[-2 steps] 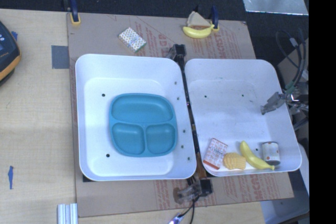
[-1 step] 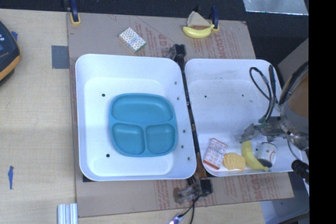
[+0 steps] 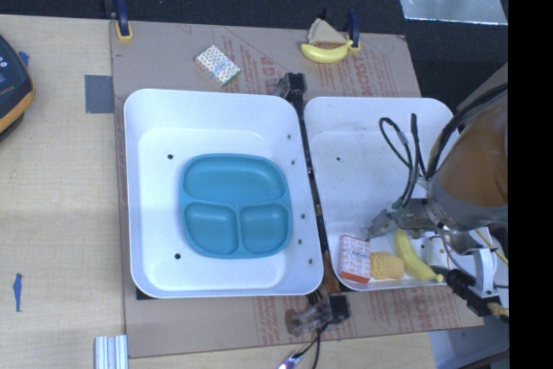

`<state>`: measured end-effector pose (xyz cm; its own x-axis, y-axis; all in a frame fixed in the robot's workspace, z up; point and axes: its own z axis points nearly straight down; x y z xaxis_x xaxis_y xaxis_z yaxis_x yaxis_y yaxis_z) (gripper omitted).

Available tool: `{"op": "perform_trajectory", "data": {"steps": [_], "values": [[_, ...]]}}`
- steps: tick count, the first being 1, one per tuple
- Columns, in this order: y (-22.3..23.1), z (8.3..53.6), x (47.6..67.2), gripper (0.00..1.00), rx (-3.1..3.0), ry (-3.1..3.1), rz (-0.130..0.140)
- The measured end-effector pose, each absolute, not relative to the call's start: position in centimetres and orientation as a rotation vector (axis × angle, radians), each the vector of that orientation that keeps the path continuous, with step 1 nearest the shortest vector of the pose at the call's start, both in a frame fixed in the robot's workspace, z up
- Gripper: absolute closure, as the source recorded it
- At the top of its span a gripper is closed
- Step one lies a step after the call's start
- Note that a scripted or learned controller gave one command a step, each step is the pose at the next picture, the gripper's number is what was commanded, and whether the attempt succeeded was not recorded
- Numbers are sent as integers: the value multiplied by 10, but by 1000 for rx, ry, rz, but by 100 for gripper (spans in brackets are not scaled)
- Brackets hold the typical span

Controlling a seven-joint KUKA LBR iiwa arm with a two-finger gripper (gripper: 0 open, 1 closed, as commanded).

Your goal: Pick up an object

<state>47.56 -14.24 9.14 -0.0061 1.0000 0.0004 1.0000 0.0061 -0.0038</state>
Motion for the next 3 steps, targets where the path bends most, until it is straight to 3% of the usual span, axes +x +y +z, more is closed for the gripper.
{"op": "perform_trajectory", "data": {"steps": [1,2,3], "values": [[-212,92,579,0,-2217,-2226,2],[-195,94,490,0,-2215,-2224,3],[-157,91,476,0,-2213,-2225,4]]}}
